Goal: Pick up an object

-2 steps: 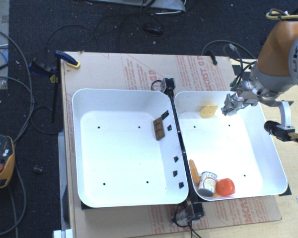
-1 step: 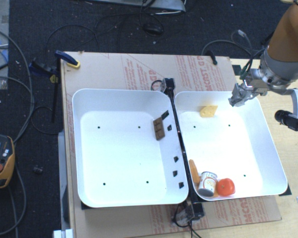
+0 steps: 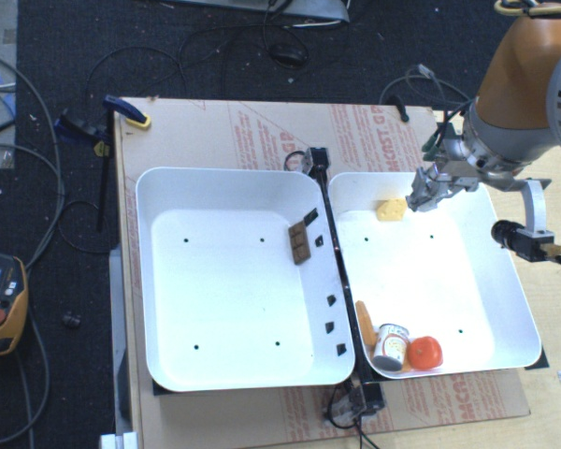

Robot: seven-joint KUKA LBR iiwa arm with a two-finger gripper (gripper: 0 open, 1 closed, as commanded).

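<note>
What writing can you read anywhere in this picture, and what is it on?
Red print repeats across the brown board under the bins, mirrored and upside down; I cannot make out the words.
The small can in the right bin has a label, too small to read.
The handheld device on the floor at far left has a screen, too blurred to read.
Nothing readable on the arm.
</note>
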